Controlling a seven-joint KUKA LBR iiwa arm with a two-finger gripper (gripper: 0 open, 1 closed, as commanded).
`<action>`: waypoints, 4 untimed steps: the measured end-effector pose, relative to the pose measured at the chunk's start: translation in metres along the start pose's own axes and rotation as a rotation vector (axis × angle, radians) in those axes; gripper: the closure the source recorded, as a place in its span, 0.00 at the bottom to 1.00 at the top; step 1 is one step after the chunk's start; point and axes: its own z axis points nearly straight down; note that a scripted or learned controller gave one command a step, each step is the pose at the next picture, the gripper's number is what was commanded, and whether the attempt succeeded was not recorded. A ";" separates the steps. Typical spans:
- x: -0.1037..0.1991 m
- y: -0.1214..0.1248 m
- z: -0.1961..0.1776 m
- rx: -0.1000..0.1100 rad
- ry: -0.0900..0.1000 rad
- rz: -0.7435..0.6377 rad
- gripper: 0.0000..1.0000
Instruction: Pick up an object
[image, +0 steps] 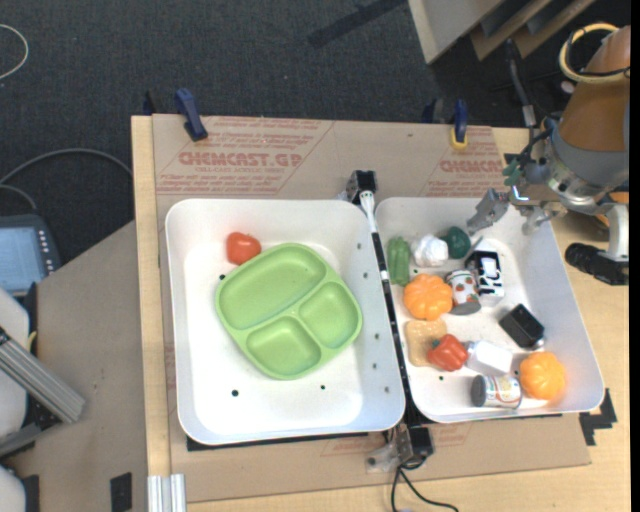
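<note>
Above the right bin's (575, 300) far edge, the gripper (510, 212) hangs with fingers apart, holding nothing. Nearest lies a dark green toy (458, 240) beside a white one (432, 250); judged light, rigid, smooth, best pinched across its middle.

A flat tan wooden bench board (300, 150) printed with red lettering sits on a dark grey carpeted floor (200, 50), secured along its far edge by two blue clamps (190, 113). A thin white cable loop (12, 45) lies on the carpet at upper left. A silver aluminium extrusion rail (40, 380) crosses the lower left corner.
</note>
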 end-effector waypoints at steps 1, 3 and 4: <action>0.060 -0.070 -0.019 0.005 0.004 -0.003 0.00; 0.115 -0.154 -0.231 0.002 0.001 -0.007 0.00; 0.111 -0.152 -0.241 0.001 -0.003 -0.001 1.00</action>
